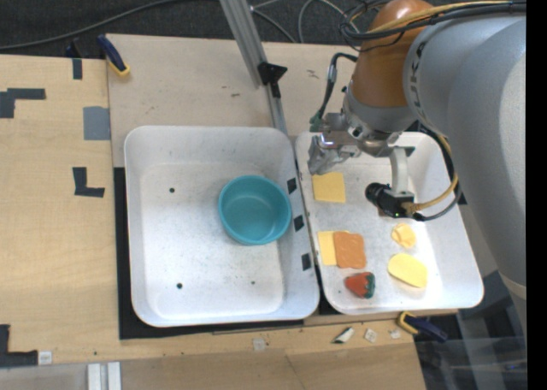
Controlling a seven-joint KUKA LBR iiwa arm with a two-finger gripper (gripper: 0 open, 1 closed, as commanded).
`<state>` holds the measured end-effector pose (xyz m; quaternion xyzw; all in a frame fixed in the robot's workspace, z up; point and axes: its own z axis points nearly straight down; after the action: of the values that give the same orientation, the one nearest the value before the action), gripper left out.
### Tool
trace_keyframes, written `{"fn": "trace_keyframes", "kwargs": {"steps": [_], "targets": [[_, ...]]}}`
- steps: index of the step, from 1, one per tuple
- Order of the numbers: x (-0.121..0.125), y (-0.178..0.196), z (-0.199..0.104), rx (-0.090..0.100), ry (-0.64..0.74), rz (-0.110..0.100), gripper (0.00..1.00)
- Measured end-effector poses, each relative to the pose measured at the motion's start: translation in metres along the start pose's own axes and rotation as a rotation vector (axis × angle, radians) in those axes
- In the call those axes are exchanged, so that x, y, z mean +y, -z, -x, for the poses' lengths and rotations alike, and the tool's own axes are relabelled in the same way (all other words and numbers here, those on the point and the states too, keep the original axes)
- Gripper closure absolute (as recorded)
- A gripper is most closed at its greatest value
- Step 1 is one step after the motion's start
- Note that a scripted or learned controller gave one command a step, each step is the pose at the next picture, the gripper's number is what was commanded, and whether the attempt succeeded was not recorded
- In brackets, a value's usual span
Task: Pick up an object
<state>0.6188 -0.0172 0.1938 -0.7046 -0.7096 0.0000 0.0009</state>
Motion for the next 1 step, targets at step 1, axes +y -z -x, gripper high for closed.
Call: {"fn": "trace_keyframes", "kwargs": {"steps": [1], "targets": [[0.0070,0.0214,-0.0542,0.001,0.001,0.002,1.00]]}}
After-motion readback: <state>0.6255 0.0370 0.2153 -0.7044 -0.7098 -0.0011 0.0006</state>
